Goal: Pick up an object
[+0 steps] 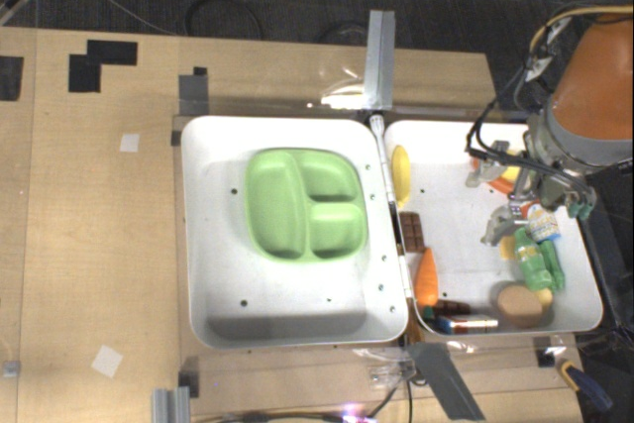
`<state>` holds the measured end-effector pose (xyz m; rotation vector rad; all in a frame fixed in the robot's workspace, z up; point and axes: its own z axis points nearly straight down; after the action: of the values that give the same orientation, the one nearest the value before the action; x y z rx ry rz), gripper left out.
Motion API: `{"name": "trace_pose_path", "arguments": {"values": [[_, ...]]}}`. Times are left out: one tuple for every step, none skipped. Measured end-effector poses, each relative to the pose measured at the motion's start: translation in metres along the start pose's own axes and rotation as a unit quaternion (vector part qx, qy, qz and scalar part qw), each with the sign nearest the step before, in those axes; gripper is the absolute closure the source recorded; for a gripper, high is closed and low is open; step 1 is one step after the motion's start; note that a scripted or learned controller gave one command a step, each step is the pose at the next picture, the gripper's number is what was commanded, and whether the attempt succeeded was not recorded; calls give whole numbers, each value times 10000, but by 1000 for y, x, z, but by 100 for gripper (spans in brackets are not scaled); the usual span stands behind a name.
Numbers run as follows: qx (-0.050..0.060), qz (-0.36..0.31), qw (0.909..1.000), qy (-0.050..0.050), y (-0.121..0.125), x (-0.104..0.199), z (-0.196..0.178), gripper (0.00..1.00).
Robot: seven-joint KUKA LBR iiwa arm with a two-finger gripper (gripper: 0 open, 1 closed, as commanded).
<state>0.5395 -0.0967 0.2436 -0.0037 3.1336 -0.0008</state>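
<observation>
The right bin (446, 163) holds several objects. A yellow banana (400, 170) lies by its left wall, with a brown chocolate bar (414, 233) and an orange carrot (426, 277) below it. A marker (466, 322) lies along the front wall. A brown round object (522, 303) sits at the front right, and a green bottle (540, 264) lies just above it. My gripper (510, 219) hangs low over the right side of this bin, at the bottle's top end. A small orange item (502, 180) is partly hidden behind the wrist.
The left bin (213, 243) holds a green divided plate (303, 203). A metal post (380, 59) stands behind the divider between the bins. The arm's orange band (596, 84) and cables overhang the right bin's far right corner.
</observation>
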Motion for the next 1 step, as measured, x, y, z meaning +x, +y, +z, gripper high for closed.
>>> {"name": "trace_pose_path", "arguments": {"values": [[2, 137, 9999, 12, -37, -11, 146, 0]]}}
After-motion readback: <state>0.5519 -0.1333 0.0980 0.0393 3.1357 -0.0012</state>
